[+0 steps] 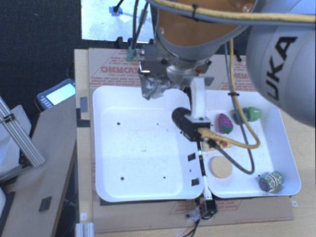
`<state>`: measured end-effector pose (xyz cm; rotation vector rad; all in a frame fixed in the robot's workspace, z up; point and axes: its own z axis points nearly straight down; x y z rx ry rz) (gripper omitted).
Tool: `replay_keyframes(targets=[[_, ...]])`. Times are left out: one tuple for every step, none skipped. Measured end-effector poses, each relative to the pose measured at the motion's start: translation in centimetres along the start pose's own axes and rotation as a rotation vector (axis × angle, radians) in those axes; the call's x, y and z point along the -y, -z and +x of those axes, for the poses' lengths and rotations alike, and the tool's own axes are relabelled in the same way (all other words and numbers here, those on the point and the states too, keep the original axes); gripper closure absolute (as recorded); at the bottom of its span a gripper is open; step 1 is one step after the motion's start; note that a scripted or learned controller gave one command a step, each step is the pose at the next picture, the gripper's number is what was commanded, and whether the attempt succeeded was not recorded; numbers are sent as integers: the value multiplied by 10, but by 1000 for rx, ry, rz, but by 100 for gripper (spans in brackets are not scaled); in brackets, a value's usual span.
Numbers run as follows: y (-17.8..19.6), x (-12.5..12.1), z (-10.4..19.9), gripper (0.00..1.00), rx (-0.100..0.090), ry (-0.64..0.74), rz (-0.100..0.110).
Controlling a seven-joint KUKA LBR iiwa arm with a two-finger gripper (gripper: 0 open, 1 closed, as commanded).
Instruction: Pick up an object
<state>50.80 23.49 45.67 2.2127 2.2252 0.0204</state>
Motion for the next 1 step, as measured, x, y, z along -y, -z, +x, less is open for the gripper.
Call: replay_keyframes(targets=[[5, -1, 0, 100, 4, 0, 8]])
